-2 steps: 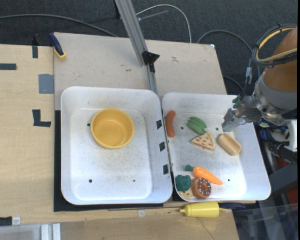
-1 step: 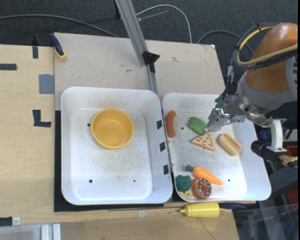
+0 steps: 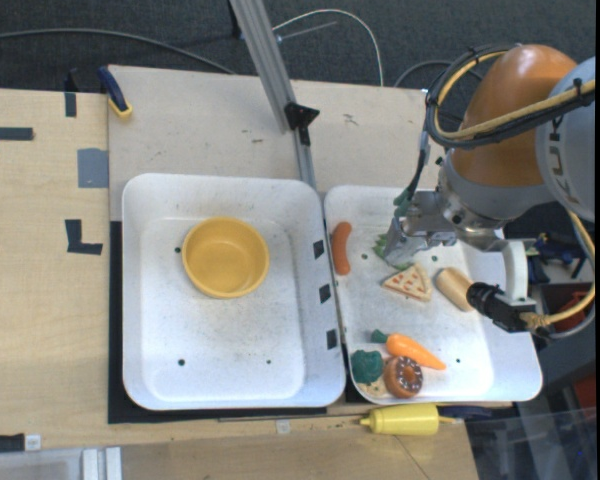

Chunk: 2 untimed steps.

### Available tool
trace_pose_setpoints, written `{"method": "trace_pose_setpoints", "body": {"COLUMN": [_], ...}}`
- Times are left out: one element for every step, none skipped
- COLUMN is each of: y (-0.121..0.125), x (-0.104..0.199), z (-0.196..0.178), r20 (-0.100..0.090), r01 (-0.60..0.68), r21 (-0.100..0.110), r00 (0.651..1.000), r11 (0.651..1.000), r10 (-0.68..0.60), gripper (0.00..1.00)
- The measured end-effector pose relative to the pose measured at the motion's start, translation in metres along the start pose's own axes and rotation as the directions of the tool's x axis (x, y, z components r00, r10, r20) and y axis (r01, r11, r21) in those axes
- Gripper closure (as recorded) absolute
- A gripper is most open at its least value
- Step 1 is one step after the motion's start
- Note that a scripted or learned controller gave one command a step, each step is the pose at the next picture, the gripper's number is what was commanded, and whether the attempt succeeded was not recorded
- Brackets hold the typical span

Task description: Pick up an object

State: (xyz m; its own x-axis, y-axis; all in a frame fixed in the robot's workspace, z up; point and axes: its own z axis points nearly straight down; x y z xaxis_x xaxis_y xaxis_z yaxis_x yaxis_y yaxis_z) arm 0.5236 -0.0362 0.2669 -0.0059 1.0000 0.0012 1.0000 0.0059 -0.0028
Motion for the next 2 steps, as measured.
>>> {"method": "trace_pose_setpoints", "body": {"y": [-0.006,-0.006], "x": [0.049,0.096], "z": [0.016,0.015], "r20": [0.0,0.0], "r01": [-0.001,0.001], "r21": [0.002,0.0], "r00": [1.0,1.0], "r11": [1.0,1.0], "r10": [0.001,-0.001], "gripper": [1.0,1.0]}}
